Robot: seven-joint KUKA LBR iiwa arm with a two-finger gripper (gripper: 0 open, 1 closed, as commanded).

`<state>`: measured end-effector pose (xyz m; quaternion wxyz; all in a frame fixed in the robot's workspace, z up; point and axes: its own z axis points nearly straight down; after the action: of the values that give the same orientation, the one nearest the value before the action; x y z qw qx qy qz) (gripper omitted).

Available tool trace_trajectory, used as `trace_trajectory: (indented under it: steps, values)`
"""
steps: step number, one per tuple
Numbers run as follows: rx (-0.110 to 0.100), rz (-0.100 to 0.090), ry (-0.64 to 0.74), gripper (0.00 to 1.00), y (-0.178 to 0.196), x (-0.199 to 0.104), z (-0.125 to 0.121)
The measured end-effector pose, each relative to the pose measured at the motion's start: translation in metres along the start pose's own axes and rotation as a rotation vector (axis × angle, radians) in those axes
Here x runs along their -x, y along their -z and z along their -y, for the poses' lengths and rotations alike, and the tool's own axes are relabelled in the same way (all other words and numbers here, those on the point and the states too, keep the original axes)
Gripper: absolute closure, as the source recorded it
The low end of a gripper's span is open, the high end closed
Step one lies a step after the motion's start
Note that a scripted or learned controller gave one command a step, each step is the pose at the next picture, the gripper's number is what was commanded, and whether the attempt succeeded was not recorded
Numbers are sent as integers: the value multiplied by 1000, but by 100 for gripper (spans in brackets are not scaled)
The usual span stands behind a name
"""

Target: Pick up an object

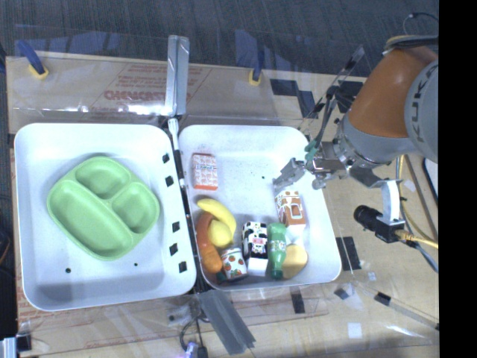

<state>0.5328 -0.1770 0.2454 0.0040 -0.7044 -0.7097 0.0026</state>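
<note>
My gripper (288, 174) hangs over the right side of the right bin (246, 142), reaching in from the right. Just below it in the view stands a small brown-and-white carton (291, 209). Nothing shows in the gripper. Along the bin's front lie a yellow banana (216, 219), an orange carrot-like piece (209, 253), a small printed can (233, 264), a cow-patterned carton (256, 239), a green bottle (276, 250) and a yellow fruit (297, 258). An orange-and-white packet (205, 170) lies apart near the bin's left wall.
The left bin (45, 274) holds a green divided plate (103, 206). A grey divider post (177, 77) rises between the bins at the back. The arm's orange band (387, 99) hangs over the bench to the right of the right bin.
</note>
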Motion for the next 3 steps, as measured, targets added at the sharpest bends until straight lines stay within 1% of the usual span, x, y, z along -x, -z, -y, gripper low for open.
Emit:
trace_trajectory:
  steps: [1, 2, 3]
  values:
    - [1, 0, 0, 0, -109, 34, -5]
    - [31, 14, -29, 0, -139, 40, -16]
    - [46, 20, -24, 100, -123, 41, -22]
